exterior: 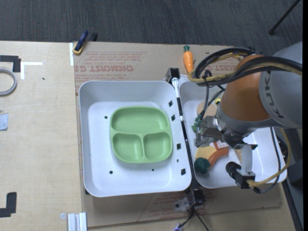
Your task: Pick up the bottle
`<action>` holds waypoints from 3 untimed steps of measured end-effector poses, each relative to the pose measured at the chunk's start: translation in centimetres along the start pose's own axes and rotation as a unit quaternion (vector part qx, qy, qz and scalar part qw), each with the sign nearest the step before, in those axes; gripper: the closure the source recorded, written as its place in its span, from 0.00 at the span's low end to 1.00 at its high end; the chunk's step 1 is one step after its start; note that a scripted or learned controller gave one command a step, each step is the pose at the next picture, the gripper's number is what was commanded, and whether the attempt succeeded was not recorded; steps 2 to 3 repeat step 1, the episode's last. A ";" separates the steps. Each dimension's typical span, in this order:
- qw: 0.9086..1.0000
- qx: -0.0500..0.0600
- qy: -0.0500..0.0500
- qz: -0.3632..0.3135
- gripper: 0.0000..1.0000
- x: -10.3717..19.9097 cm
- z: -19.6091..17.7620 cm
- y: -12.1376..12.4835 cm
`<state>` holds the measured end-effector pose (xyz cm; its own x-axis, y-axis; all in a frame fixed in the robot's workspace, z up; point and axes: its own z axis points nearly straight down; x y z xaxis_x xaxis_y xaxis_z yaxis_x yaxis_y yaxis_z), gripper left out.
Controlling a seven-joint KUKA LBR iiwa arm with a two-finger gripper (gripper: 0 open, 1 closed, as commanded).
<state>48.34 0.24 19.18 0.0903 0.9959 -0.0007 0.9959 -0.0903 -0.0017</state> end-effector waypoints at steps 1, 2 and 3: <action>1.000 0.000 0.000 0.018 1.00 9.6 -4.1 -1.5; 1.000 0.000 0.000 0.018 1.00 9.6 -4.1 -1.5; 1.000 0.000 0.000 0.018 1.00 9.6 -4.1 -1.5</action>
